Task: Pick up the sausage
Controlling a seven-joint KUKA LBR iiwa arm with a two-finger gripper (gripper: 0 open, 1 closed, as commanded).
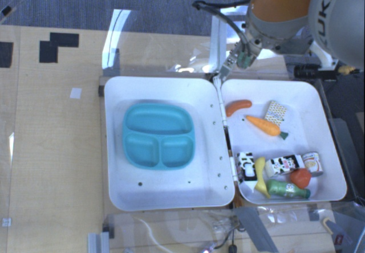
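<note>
The sausage [238, 107] is a short orange-red link lying at the back left of the right bin [328, 132], close to the divider between the bins. My gripper [232, 65] hangs above the back rim of that bin, up and slightly left of the sausage and apart from it. Nothing shows in its grasp. The grey arm with its orange band reaches in from the top right.
Just right of the sausage lie a carrot [263, 125] and a patterned box [276, 112]. Two milk cartons [285, 164], a banana [260, 176], a green bottle [288, 190], a tomato [300, 178] and a can [312, 163] crowd the front. A blue divided tray [159, 135] sits in the left bin [120, 189].
</note>
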